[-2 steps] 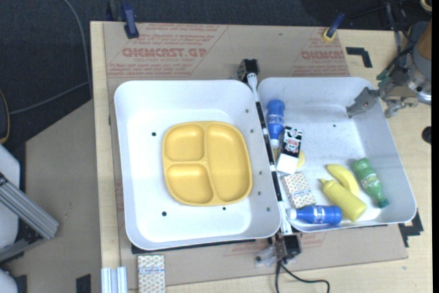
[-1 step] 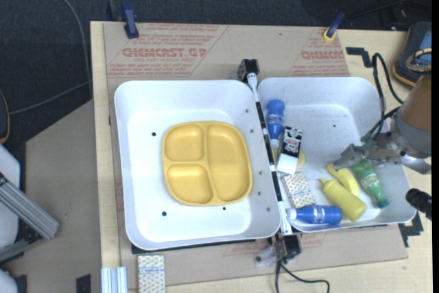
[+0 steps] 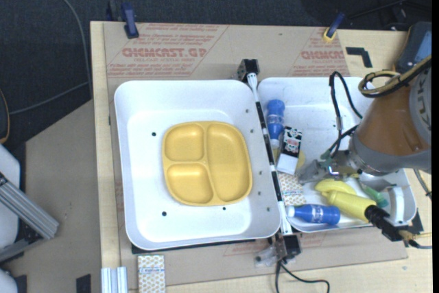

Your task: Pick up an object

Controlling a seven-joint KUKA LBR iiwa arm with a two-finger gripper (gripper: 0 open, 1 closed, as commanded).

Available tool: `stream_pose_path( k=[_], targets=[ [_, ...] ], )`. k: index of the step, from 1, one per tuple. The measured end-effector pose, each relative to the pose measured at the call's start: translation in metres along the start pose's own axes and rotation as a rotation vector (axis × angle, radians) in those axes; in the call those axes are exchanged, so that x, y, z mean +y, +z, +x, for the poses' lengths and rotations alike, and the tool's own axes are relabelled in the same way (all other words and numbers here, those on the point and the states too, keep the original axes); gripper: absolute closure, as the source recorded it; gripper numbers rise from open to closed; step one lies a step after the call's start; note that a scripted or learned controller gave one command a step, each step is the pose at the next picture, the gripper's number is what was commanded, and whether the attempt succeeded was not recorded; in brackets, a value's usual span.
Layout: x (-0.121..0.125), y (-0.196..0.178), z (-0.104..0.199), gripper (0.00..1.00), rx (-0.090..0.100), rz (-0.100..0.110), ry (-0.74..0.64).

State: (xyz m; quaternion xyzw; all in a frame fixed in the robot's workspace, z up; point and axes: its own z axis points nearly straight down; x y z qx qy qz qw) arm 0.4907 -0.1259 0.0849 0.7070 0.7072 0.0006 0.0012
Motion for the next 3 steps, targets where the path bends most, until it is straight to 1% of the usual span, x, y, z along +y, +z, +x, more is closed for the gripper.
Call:
stream_pose_path(
  k=[1, 2, 3],
  targets=[
    [0.0, -0.009, 0.0, 1.0, -0.001, -0.001, 0.0],
    [0.0, -0.009, 0.0, 0.0, -0.001, -0.001, 0.0],
    [0.038, 0.001, 0.031, 0.0, 0.0, 0.001, -0.001]
  ],
)
